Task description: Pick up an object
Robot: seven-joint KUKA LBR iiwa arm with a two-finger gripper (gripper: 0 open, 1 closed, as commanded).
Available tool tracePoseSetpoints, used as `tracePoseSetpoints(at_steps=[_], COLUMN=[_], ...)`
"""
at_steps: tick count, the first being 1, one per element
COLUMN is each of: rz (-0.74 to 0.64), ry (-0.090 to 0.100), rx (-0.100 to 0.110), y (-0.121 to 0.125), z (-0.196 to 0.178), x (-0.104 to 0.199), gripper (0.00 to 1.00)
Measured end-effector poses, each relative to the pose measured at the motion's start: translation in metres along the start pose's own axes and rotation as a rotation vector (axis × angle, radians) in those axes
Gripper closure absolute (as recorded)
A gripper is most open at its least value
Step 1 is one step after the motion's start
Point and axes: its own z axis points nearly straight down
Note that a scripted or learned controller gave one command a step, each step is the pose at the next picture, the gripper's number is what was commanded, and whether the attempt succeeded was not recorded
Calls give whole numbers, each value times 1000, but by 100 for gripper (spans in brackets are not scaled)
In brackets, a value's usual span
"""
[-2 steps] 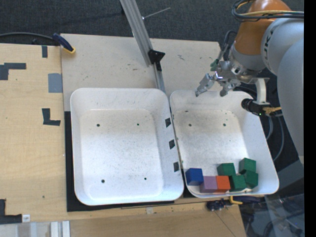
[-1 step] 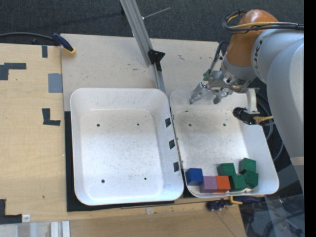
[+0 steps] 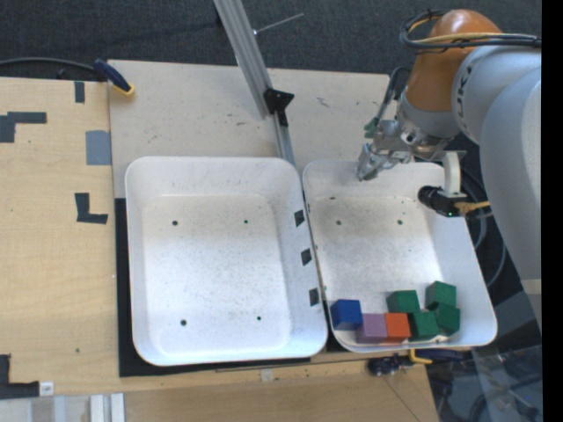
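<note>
The grey arm with its orange band reaches in from the upper right of the frame, and its claw (image 3: 370, 170) hangs over the top edge of the right bin (image 3: 369, 236), near that bin's upper rim. The tips look drawn close together and nothing shows between them, though the view is too small to be sure of the gap.

The objects lie in a cluster at the lower right of the frame, along the bottom wall of the right bin, well apart from the claw: a blue block (image 3: 346, 313), a purple block (image 3: 375, 326), an orange block (image 3: 398, 325) and several green blocks (image 3: 428, 310), packed touching one another.

The left bin (image 3: 215, 262) sits beside it on the counter (image 3: 53, 236).
</note>
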Motion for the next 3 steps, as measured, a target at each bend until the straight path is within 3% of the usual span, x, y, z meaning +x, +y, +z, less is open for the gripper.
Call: tracePoseSetpoints(at_steps=[1, 3], rz=[2, 3], ry=[1, 1], rx=[-7, -5], y=[0, 3], z=[-62, -145], x=[7, 13], gripper=[100, 100])
